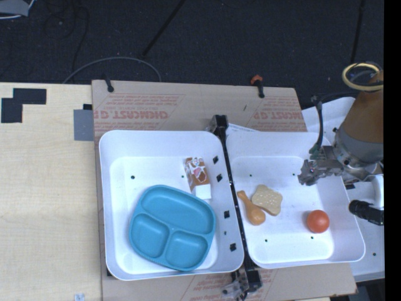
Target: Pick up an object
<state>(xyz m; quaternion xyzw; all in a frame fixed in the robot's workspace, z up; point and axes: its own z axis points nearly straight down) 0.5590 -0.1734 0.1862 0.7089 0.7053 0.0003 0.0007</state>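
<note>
White plastic bins sit side by side on the worktop (44, 187). From the overhead camera, the right bin (282, 253) holds a red tomato (318, 221) near its right wall, with a beige bread slice (267, 199) and an orange-tan drumstick (250, 208) touching each other toward its left. The pincer (311, 172) hangs over the right bin's far right part, apart from the tomato; whether it is open cannot be told. The left bin (116, 168) holds a blue divided plate (171, 227) and a small brown packet (197, 172) just beyond it.

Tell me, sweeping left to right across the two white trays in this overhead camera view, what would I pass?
Blue divided plate → small snack packet → toy drumstick → slice of toast → red tomato → the robot's pincer by the right tray's far corner.
</note>
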